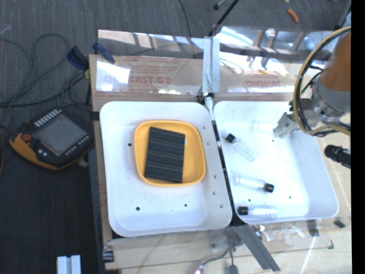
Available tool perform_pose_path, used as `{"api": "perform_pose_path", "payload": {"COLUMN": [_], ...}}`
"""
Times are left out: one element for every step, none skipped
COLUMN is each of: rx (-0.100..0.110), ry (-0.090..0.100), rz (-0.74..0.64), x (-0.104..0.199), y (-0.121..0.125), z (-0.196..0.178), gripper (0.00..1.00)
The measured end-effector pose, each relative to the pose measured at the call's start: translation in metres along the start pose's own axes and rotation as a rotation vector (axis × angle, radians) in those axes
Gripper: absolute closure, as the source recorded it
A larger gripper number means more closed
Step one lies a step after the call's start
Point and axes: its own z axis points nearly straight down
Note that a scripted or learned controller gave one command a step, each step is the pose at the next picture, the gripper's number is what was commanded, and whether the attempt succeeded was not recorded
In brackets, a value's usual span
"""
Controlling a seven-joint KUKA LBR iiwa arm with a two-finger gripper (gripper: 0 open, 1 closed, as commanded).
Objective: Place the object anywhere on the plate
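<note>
A yellow square plate lies in the left white bin. A dark, ribbed rectangular block rests flat on the plate, slightly left of its middle and fully inside the rim. My gripper hangs over the upper right part of the right bin, well away from the plate and the block. Nothing can be seen held in it. The grey arm with its orange band comes in from the right edge.
Three clear vials with black caps lie in the right bin: one near the divider, one in the middle, one at the front edge. A teach pendant and cables sit on the floor to the left.
</note>
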Motion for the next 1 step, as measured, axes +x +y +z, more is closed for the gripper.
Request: {"api": "perform_pose_path", "payload": {"rx": [0.000], "ry": [0.000], "rz": [0.000], "x": [0.0001], "y": [0.0000], "z": [0.0000], "gripper": [0.00]}}
